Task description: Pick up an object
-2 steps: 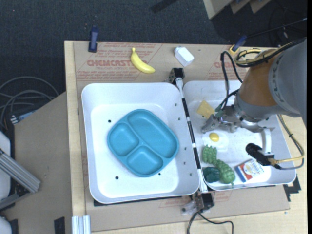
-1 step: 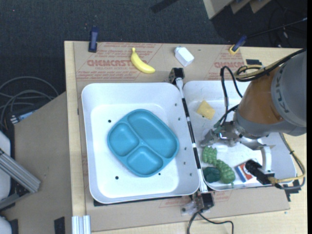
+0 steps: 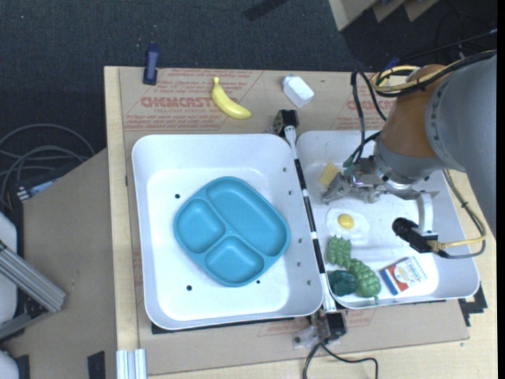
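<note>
- Yellow wedge (image 3: pixel 328 174) lies in the upper left part of the right-hand bin (image 3: pixel 467 287), close to the wall that this bin shares with its neighbour.
- Arm (image 3: pixel 465 109) comes in from the view's right, and its grey body covers the bin's upper right corner. The orange band (image 3: pixel 406 125) sits above the wrist, which points down and to the left into the bin.
- The gripper (image 3: pixel 349 183) is low over the bin floor, just beside the wedge on its right. Whether the two touch cannot be told.
- Whether the gripper is open or closed cannot be told from this angle, and nothing can be seen held in it.
- A toy fried egg (image 3: pixel 347 224) lies just below the gripper, apart from it.
- Nearer the front of the same bin are a green knobbly cluster (image 3: pixel 339 249), a dark teal piece (image 3: pixel 343 282) touching a pale green piece (image 3: pixel 366 279), and a small red, white and blue carton (image 3: pixel 404 275).
- The left-hand bin (image 3: pixel 158 172) holds a blue divided plate (image 3: pixel 230 229) lying flat near its middle.
- On the bench behind the bins lie a banana (image 3: pixel 229 103), a white block (image 3: pixel 298 91) and a small blue item (image 3: pixel 151 63).
</note>
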Controlling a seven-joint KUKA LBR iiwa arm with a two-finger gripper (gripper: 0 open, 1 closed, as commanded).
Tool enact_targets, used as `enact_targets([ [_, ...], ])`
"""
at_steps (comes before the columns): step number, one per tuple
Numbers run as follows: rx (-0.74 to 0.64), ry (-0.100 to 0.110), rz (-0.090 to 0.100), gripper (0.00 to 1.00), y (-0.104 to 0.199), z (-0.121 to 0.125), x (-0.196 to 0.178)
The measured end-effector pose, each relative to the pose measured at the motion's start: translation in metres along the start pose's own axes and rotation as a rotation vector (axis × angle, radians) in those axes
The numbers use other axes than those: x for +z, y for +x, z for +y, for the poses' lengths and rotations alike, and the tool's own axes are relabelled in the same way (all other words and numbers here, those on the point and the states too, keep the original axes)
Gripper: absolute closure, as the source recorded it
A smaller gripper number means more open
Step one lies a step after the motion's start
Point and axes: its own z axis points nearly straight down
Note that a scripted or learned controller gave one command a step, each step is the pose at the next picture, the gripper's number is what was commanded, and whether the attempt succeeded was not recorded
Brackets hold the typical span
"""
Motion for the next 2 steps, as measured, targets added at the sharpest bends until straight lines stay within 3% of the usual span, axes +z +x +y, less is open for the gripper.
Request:
enact_targets([
  [1, 0.001, 0.003, 0.001, 0.0, 0.0018, -0.0398, 0.0006],
  [2, 0.001, 0.001, 0.0, 0.0, 0.0051, -0.0373, 0.0004],
])
